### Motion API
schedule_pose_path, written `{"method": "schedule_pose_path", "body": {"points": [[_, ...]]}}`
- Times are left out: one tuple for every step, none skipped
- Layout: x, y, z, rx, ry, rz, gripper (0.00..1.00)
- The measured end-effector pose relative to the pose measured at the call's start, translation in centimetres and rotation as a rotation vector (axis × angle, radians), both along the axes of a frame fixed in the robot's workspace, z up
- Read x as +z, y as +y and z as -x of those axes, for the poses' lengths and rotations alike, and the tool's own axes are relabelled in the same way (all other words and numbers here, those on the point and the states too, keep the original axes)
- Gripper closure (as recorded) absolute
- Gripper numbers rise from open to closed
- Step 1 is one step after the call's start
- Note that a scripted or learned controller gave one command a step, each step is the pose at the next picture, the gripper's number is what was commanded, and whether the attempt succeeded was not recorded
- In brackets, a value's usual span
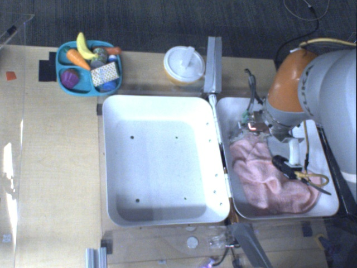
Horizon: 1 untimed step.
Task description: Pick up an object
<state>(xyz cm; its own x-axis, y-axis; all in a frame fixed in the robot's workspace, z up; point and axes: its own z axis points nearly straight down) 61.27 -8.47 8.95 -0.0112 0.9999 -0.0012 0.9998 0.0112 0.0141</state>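
Leftmost, a blue divided tray point(62, 88) of toy food — a banana point(84, 47), a carrot point(77, 59) — sits on the surface point(50, 166), with a white lidded cup point(184, 64) further right. Next comes a white bin point(162, 159), then the right bin point(329, 202), where a crumpled pink cloth point(262, 177) lies. Above it hangs the arm's tool point(262, 128), just over the cloth's far edge — its state I cannot tell.

Even, fairly bright overhead light is seen; a soft shadow is cast along the near wall of the left bin point(167, 214). Slight blur is noted throughout.
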Motion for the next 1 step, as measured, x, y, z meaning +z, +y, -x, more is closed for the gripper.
{"method": "schedule_pose_path", "body": {"points": [[0.03,-3.00,2.83,0.077,0.000,0.003,0.00]]}}
